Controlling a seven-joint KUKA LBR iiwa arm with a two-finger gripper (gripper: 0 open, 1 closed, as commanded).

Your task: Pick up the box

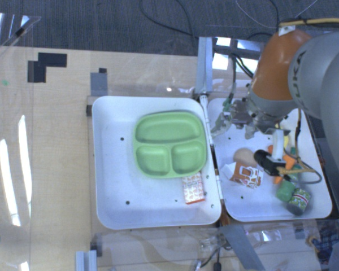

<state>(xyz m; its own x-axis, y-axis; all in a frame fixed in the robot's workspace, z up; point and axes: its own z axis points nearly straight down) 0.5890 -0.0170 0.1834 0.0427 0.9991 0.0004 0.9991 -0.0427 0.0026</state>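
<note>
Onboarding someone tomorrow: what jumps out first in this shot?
The green tray with three compartments, sitting in the middle of the left bin, grabs the eye first. Next is the big grey arm with its orange band, looming over the right bin above a cluster of small things. A small red-and-white box lies just below the tray, near the left bin's front right corner.

Light wood bench top (45, 168), glare streaks left of the bins. Dark grey carpet (101, 16) beyond the bench's far edge, black cables (169, 16) looped on it. Black tape marks (45, 65) near the bench's far-left corner.
</note>
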